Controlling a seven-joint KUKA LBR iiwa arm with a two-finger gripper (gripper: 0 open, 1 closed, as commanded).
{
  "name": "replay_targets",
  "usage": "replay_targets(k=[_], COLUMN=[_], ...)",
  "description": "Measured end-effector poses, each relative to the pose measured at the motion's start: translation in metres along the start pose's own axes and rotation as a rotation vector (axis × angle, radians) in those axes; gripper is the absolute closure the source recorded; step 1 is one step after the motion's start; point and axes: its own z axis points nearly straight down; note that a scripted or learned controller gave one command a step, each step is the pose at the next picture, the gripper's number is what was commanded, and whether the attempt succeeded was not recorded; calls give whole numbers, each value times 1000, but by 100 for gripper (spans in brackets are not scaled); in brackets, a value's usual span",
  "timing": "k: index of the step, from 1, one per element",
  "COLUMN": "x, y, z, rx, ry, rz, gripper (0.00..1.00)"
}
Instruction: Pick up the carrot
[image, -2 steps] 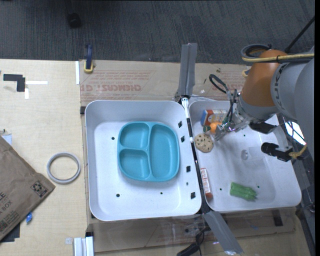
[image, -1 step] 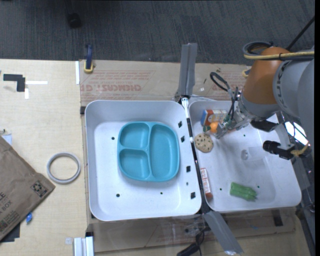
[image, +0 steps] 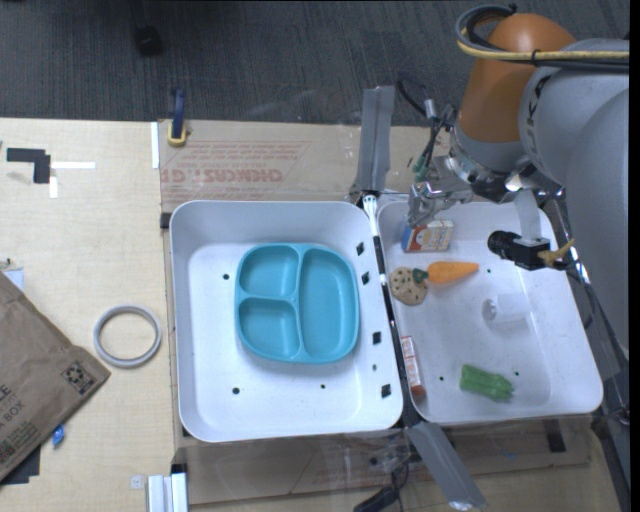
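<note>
Light wooden desk surface carries two shallow white bins side by side, with a roll of tape and a brown cardboard box lying at 9 o'clock of the left bin. A turquoise divided plate sits at the centre of the left bin. The right bin holds the carrot, positioned near the bin's centre toward 12 o'clock, with its pointed end facing 3 o'clock. A round cookie-like toy lies just beside the carrot at 9 o'clock, a small carton stands near it at 11 o'clock, and a green vegetable toy rests well apart at 6 o'clock. The gripper hangs above the carton, at 11 o'clock of the carrot; whether it is spread or closed cannot be determined, and nothing is seen between its tips. Hazard assessment: a straight descent from this position would likely meet the carton rather than the carrot. The nearby cookie-like toy may also be struck or caught. The carrot's tapered, rounded form may slip out of an off-centre grip.
</note>
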Motion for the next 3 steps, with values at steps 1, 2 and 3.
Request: replay_targets(k=[1,2,3], x=[0,-86,-94], y=[0,-21,-68], z=[0,77,101], rx=[0,3,3], ry=[0,1,1], rz=[0,73,226], gripper=[0,0,0])
